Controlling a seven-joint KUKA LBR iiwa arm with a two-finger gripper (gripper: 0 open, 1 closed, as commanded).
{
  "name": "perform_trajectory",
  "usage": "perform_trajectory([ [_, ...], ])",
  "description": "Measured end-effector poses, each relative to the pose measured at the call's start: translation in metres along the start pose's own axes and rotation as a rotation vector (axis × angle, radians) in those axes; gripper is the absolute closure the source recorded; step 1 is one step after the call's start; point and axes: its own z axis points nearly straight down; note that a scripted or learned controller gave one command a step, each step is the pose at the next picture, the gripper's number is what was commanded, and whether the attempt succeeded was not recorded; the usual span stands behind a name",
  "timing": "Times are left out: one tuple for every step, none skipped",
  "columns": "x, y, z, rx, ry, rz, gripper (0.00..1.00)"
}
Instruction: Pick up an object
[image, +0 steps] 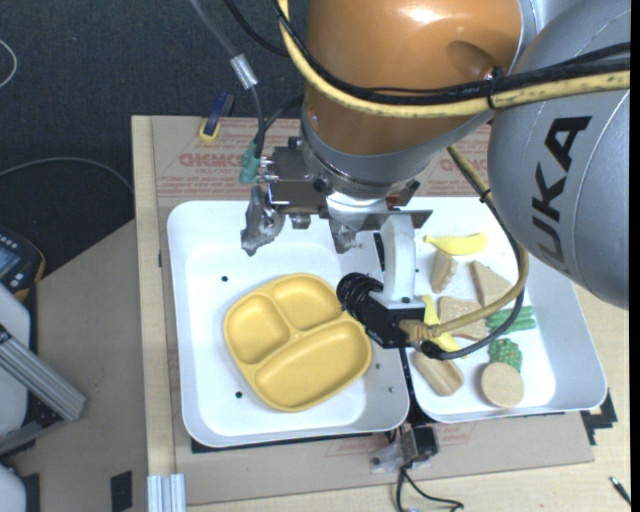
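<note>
Over the left bin, gripper hanging, fingers apart, holding nothing.
Below it, yellow tray lying flat; toy food piled beside, in right bin.

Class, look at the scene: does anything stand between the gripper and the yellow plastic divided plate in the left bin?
Nothing visible does. The gripper hangs above the left white bin, and the yellow plastic divided plate lies just below it in the view.
</note>
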Motion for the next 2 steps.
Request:
perform_trajectory([
  [-0.003, 0.0, -0.01, 0.0, -0.002, 0.003, 1.0],
  [-0.005, 0.052, 0.035, 0.009, -0.006, 0.01, 1.0],
])
